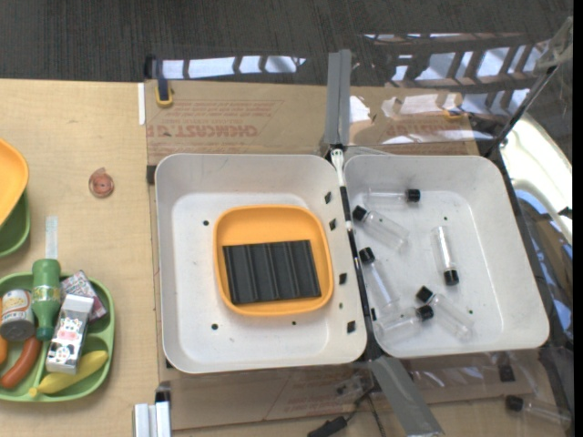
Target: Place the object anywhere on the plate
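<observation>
The gripper's state, open or closed, we cannot tell at this moment, so we do not credit it with holding anything, and we take our bearings from the right side, where its arm reaches in. Nearest that approach sits the right bin [510, 244], with several clear vials scattered flat on its floor, each with a black cap: one [384, 230] near the bin's far wall as the gripper comes in, one [445, 248] nearer the middle, another [393, 195] toward the back, and a loose cluster [401, 317] at the front. They lie at odd angles and mostly apart, which we judge is how round things settle when dropped rather than set down. Beyond them, farther from the gripper's entry side, the left bin [173, 244] holds the orange plate [273, 215], roughly centred on the bin floor. A dark ribbed slab [273, 272] lies flat on the plate, well inside its rim and square to its edges. We read this slab as the task's object. If so, it already rests where it belongs, and its flat, centred seat suggests it will not slide off. If one of the vials is meant instead, the carry across the shared bin wall is not yet done, and a smooth, rolling vial would be an awkward pick.
</observation>
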Robot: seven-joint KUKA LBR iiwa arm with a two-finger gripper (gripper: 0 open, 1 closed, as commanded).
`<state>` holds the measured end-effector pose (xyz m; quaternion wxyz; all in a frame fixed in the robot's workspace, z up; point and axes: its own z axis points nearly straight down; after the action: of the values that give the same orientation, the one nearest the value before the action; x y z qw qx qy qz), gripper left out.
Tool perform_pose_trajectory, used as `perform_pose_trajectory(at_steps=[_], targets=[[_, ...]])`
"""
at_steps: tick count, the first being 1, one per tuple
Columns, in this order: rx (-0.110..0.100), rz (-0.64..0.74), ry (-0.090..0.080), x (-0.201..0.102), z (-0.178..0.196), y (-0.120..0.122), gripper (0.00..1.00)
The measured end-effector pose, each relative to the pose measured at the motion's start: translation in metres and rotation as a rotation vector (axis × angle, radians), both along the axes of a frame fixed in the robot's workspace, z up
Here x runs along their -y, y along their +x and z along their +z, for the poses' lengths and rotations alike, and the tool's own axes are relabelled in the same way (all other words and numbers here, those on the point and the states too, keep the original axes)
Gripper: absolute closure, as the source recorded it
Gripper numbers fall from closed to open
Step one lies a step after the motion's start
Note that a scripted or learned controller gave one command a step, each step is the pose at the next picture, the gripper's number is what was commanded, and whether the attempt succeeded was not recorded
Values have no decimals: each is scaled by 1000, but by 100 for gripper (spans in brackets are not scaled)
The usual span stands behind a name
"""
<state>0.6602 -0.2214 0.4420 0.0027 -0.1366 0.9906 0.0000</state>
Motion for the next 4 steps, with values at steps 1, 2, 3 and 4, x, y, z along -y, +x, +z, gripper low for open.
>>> perform_pose_trajectory(at_steps=[1,2,3,4], targets=[[1,415,-1,0,0,0,0],[1,802,-2,0,0,0,0],[0,1227,-1,0,-1,-6,0],[2,1580,-2,0,-1,0,0]])
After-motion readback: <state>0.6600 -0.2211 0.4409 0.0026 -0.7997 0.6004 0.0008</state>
